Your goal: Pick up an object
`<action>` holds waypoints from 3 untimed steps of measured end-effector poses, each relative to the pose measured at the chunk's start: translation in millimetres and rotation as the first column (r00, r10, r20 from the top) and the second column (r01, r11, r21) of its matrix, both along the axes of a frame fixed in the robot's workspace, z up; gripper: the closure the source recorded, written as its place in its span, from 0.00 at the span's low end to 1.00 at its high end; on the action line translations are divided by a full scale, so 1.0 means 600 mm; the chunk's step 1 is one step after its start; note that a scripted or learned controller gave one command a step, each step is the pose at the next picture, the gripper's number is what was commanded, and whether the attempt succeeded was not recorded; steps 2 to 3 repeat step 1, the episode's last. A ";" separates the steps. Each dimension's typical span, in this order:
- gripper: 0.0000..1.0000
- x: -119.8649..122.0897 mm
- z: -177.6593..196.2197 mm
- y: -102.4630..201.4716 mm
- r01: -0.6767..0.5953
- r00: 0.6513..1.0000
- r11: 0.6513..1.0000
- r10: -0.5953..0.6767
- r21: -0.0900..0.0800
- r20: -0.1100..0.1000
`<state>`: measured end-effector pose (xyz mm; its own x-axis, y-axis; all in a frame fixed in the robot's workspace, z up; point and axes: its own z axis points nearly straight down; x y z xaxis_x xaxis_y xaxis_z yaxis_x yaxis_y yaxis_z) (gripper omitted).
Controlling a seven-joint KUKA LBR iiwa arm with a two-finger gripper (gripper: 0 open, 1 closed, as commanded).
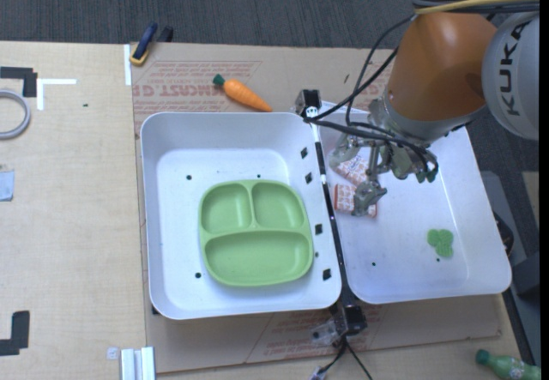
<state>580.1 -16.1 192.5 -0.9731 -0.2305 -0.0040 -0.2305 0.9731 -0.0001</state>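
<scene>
My gripper (pixel 371 192) hangs below the orange wrist band over the left part of the right bin (pixel 480 275). It is right over a red-and-white packet (pixel 345 196) that lies by the bin's left wall, and it covers part of that packet. Whether it touches the packet I cannot make out. A second red-and-white piece (pixel 350 166) shows just behind, partly hidden by cables. A small green leafy toy (pixel 440 241) lies alone toward the bin's right front. A green divided plate (pixel 255 232) rests in the left bin (pixel 163 198).
An orange toy carrot (pixel 243 93) lies on the cardboard behind the left bin. A blue-and-yellow tool (pixel 143 43) sits farther back left. A green bottle (pixel 506 363) lies off the bench's front right corner. Black cables trail from the wrist.
</scene>
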 end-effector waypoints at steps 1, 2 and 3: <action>0.00 -0.021 0.001 -0.003 -0.166 0.986 0.986 0.166 -0.001 0.000; 0.00 -0.021 0.001 -0.003 -0.166 0.986 0.986 0.166 -0.001 0.000; 0.00 -0.021 0.001 -0.003 -0.166 0.986 0.986 0.166 -0.001 0.000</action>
